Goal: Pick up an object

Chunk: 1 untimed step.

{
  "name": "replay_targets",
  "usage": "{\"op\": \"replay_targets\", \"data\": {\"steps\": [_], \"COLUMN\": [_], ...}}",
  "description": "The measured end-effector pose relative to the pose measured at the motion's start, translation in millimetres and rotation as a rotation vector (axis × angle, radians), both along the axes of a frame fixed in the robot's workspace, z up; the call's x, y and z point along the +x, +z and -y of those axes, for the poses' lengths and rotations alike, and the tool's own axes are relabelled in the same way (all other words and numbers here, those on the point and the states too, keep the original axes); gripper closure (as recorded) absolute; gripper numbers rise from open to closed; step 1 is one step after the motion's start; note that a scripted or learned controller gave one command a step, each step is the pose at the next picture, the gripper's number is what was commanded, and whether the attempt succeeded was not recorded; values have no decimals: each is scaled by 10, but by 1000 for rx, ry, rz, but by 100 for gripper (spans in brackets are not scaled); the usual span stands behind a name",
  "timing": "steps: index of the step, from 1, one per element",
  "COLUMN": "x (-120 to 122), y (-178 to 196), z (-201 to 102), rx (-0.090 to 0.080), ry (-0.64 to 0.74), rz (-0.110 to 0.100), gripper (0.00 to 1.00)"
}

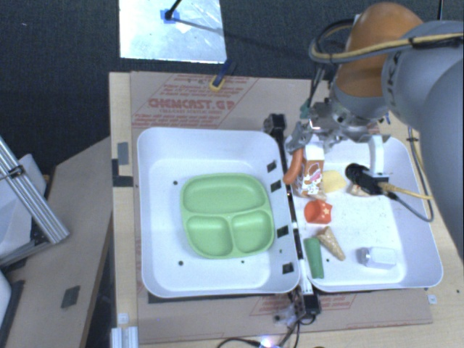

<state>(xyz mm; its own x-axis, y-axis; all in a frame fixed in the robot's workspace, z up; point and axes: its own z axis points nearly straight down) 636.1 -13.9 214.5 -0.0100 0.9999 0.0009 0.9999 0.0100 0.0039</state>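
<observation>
My gripper [313,130] hangs over the far left corner of the right bin [413,230], just above a small white and brown carton [312,174]. An orange carrot-shaped piece [293,167] lies beside the carton against the bin's left wall. A yellow piece [333,182] and a beige piece [357,191] lie to the carton's right. Nearer the front are a red piece [317,211], a tan cone [330,243], a green stick [314,258] and a pale grey block [378,256]. The wrist hides what is under the gripper.
The left bin [159,194] holds a green divided plate [226,215]. A divider with black clips [288,209] runs between the bins. The grey arm [428,71] covers the right bin's far right corner. A shiny sheet [172,20] lies beyond the bench.
</observation>
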Motion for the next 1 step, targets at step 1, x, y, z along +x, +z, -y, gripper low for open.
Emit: {"op": "replay_targets", "data": {"steps": [1], "x": [27], "y": [10], "z": [-15], "rx": [-1], "ry": [-4], "rz": [-1], "gripper": [100]}}
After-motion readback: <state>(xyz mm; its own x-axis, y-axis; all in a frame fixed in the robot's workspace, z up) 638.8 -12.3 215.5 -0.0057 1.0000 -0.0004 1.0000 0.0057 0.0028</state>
